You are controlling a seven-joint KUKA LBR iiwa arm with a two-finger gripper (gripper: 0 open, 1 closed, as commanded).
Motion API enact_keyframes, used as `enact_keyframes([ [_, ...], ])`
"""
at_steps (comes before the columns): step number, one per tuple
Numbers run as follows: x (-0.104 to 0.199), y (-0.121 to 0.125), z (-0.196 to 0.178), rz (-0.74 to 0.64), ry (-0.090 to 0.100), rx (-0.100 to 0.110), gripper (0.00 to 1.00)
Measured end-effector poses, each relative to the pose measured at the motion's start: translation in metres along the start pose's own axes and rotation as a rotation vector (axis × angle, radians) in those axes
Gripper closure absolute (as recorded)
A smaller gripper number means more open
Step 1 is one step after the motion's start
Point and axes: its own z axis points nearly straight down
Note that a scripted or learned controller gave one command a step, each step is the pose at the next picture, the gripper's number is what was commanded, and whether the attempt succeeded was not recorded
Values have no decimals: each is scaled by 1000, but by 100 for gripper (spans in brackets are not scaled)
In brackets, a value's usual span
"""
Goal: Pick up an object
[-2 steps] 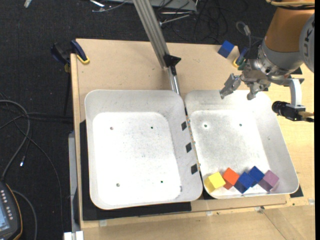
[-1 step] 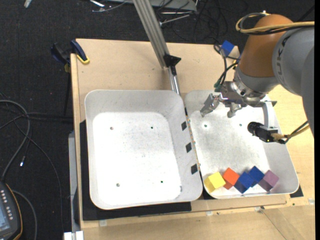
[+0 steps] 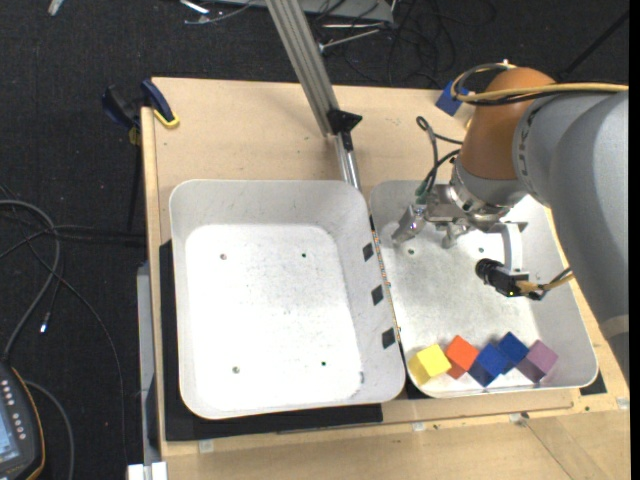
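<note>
**Orange-banded arm poised over the right bin, blocks still in the near corner**

Grey and orange, the arm (image 3: 530,128) reaches in from the right and hangs its tool (image 3: 440,223) above the far half of the right bin (image 3: 440,283). Cables and metal fittings crowd the wrist from this slanted view, and I cannot tell whether the tool is spread or pressed together; nothing is visible in its grip.

Four small blocks sit in a row along the near edge of the right bin: a yellow block (image 3: 431,363) toward the near-left corner, an orange block (image 3: 461,355) touching it, then a blue block (image 3: 499,358) and a purple block (image 3: 539,360) toward the near-right corner. They are packed tightly, each touching or just beside its neighbour, and well apart from the tool. The left bin (image 3: 265,298) lies beside it on the wooden surface (image 3: 250,128).

Judging from this, no pick has been made yet. The risks come from the crowding and the rim. A descent onto one block could land a finger on its neighbour and push the row apart instead of closing on anything. The blocks also hug the bin's sloped near wall, so the tool could strike the rim or wedge a block against it. A dangling black connector (image 3: 492,274) near the wrist might snag or nudge the pieces.
</note>
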Motion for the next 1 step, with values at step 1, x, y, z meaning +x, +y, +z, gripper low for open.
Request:
enact_keyframes([
  [1,1,2,-16,0,0,-9,100],
])
